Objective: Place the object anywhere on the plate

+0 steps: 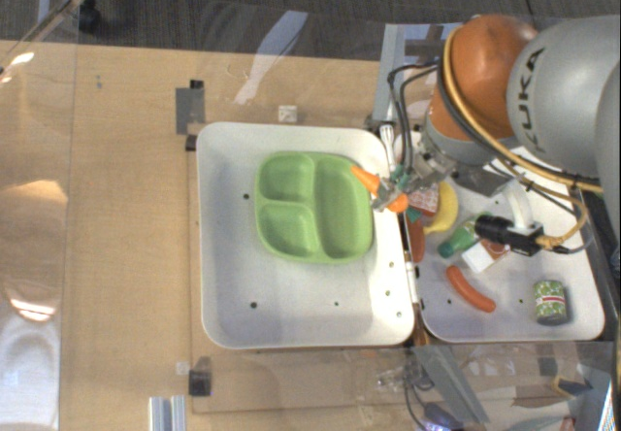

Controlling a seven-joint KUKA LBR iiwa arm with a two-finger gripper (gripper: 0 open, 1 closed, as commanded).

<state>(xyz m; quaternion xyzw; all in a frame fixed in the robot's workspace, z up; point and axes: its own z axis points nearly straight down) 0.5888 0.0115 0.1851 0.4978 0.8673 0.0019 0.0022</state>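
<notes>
A green divided plate (312,207) lies in the left white bin (233,293). My gripper (390,194) hangs over the plate's right rim, by the wall between the two bins. It is shut on a small orange carrot-like object (366,178). One end of the object pokes out over the plate's right compartment, and another orange bit shows just below the fingers.
The right bin (514,327) holds a yellow banana (445,210), a green item (454,244), a reddish sausage (471,289), a small can (550,302) and a brown piece (416,238). The arm's cables and a black fitting (505,231) hang over this bin.
</notes>
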